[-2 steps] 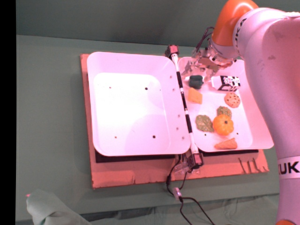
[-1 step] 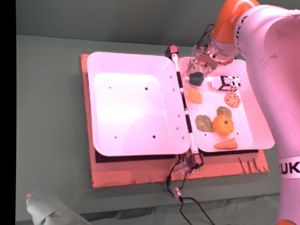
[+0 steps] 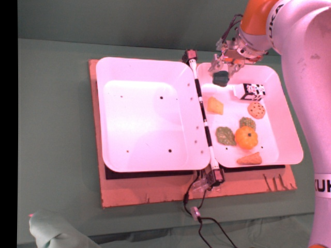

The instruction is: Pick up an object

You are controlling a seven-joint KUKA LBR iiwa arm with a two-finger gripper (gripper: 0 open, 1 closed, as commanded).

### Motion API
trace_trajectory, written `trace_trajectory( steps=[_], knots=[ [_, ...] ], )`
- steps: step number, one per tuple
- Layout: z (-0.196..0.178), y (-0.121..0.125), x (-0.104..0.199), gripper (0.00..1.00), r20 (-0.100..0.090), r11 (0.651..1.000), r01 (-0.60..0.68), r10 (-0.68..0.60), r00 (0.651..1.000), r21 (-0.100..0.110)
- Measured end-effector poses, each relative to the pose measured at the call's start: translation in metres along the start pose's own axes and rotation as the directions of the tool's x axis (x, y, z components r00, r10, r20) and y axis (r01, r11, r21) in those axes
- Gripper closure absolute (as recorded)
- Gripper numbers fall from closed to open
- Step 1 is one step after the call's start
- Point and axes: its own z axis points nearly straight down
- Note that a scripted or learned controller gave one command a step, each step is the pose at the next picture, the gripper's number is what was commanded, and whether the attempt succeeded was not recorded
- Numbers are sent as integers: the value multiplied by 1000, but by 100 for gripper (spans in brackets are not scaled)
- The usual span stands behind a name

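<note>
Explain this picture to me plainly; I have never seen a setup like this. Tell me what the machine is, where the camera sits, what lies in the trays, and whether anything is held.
The grey and orange machine is a robot arm reaching in from the right. One camera looks down at a slant from above the bench. Two shallow white bins sit side by side. The right bin holds small things: an orange pumpkin, a yellow wedge, a biscuit, a black-and-white card. Its tool hangs over that bin's far corner with a dark green object at its tip, seemingly gripped.

Arm (image 3: 305, 102) enters from right, bent at orange band; end effector (image 3: 221, 77) tilted down-left, raised.
</note>
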Motion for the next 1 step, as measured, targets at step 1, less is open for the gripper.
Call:
trace_trajectory(
  steps=[1],
  knots=[
    [-59, 10, -8, 100, 1, 1000, 0, 0, 1000, -1]
  ],
)
